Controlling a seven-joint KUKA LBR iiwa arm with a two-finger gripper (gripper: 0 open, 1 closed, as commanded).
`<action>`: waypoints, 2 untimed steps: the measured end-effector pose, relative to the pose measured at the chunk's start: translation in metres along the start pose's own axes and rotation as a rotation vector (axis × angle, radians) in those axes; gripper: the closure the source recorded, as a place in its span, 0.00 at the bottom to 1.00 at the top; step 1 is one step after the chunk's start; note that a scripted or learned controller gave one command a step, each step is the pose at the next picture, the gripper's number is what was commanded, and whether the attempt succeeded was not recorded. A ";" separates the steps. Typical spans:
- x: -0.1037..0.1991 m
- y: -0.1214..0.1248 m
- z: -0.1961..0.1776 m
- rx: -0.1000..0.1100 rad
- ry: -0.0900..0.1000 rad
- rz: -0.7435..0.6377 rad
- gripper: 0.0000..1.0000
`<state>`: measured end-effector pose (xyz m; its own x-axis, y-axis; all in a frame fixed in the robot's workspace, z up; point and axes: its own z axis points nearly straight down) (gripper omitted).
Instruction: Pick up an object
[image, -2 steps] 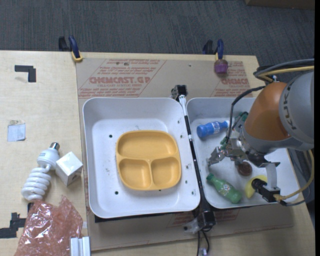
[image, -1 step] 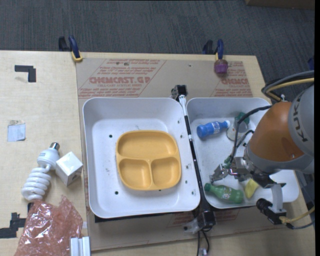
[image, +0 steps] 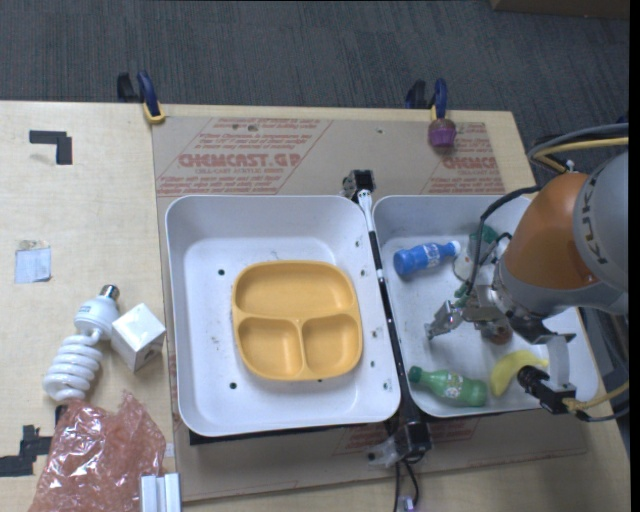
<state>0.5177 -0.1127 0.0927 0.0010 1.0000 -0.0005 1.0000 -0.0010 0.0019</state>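
The right bin (image: 415, 212) holds a blue bottle (image: 425, 257) lying near its far left side. A green bottle (image: 450, 386) lies along its near wall, with a yellow banana (image: 512, 368) just right of it. My gripper (image: 450, 315) hangs low over the middle of this bin, between the blue and green bottles. Its metal fingers are spread open with nothing between them, and they touch neither bottle. A small teal item (image: 487, 238) sits partly hidden behind the arm's orange band.
The left bin (image: 195, 232) carries a yellow divided plate (image: 297, 320). On the bench to the left lie a spiral light bulb (image: 78, 352), a white cube (image: 138, 335) and a crumpled pink bag (image: 95, 455). A purple item (image: 442, 132) rests behind the right bin.
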 end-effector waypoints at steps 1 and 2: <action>0.000 0.001 -0.010 -0.002 0.000 0.002 1.00; 0.074 -0.002 -0.100 0.001 0.000 -0.001 1.00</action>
<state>0.5153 -0.0391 0.1924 -0.0005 1.0000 -0.0007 1.0000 0.0005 0.0013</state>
